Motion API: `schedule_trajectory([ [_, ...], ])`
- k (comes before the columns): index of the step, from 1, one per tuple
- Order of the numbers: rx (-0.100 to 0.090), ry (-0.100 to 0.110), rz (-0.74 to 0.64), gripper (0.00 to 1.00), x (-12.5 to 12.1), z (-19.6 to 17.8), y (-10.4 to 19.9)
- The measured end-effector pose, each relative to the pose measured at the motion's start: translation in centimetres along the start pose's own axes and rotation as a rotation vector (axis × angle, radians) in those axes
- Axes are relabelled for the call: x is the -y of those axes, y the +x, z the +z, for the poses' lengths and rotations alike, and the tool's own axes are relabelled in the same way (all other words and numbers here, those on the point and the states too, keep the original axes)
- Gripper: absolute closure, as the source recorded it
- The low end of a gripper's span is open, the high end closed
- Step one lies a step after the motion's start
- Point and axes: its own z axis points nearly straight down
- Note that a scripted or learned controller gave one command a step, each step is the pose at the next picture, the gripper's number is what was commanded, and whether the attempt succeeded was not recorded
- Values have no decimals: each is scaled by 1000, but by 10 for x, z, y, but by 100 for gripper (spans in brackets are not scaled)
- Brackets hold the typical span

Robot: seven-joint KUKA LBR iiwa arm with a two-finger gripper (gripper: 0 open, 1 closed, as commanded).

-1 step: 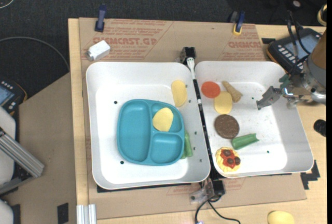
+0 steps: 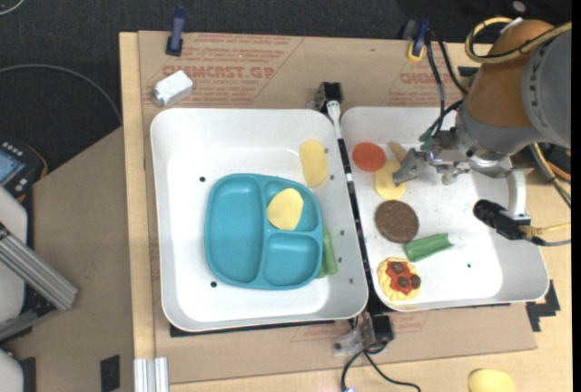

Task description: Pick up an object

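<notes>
Camera view from above gives us two white bins side by side on a cardboard-covered bench. We see the grey arm (image 2: 531,95), orange band (image 2: 504,77) above the wrist, reaching into the right bin (image 2: 517,277) from the right, with the gripper (image 2: 410,171) low over that bin's upper left part. Its dark fingers point left and sit just above a pale yellow wedge-shaped piece (image 2: 389,184); we cannot tell how far apart they stand, nor whether anything lies between them.

Close to the gripper we find a flat red-orange disc (image 2: 369,155) to its upper left and a small tan piece (image 2: 398,150) beside it. Below the yellow wedge lies a round brown patty (image 2: 397,221), then a green pod-like piece (image 2: 428,246), and at the bin's lower left corner a yellow slice with red and dark toppings (image 2: 399,279).

In the left bin (image 2: 177,200) we see a teal divided plate (image 2: 261,230) bearing a pale yellow rounded piece (image 2: 285,209) in its upper right compartment, a longer pale yellow piece (image 2: 313,162) lying above the plate, and a thin green strip (image 2: 328,256) at the plate's right edge
</notes>
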Motion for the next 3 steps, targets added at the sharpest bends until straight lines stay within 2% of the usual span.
schedule_trajectory([
  [1,2,-8,7,0,63,21,38],
  [2,4,-17,6,100,60,9,37],
  [3,0,-13,-4,100,83,-82,119],
])
